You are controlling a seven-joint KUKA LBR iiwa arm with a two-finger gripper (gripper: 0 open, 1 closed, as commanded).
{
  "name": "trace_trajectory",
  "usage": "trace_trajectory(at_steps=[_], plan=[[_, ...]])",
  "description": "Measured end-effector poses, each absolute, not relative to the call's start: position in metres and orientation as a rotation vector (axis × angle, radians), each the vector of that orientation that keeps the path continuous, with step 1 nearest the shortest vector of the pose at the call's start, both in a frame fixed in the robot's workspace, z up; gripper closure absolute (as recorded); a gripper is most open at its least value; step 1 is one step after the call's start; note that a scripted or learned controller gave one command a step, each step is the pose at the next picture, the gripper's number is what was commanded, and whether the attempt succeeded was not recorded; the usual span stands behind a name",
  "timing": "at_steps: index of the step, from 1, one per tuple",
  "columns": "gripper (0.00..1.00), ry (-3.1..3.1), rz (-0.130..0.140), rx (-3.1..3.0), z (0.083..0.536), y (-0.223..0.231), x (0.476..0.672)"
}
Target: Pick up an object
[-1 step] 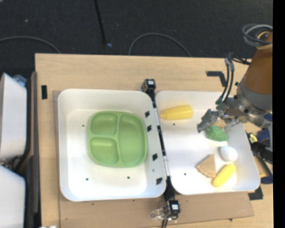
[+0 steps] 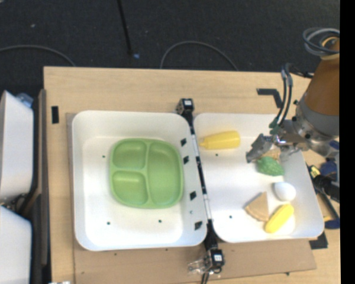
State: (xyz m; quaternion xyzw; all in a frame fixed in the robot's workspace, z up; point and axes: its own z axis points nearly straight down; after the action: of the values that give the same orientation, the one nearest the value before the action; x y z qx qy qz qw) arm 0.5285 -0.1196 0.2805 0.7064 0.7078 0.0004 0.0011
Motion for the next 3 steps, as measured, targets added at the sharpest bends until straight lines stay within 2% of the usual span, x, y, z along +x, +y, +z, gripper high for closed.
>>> trace_trajectory(at_steps=[2, 3], plan=[[0.0, 2.221, -0.005, 2.224, 0.171, -0.115, 0.537], [0.0, 2.221, -0.005, 2.225, 0.109, -0.111, 0.535]])
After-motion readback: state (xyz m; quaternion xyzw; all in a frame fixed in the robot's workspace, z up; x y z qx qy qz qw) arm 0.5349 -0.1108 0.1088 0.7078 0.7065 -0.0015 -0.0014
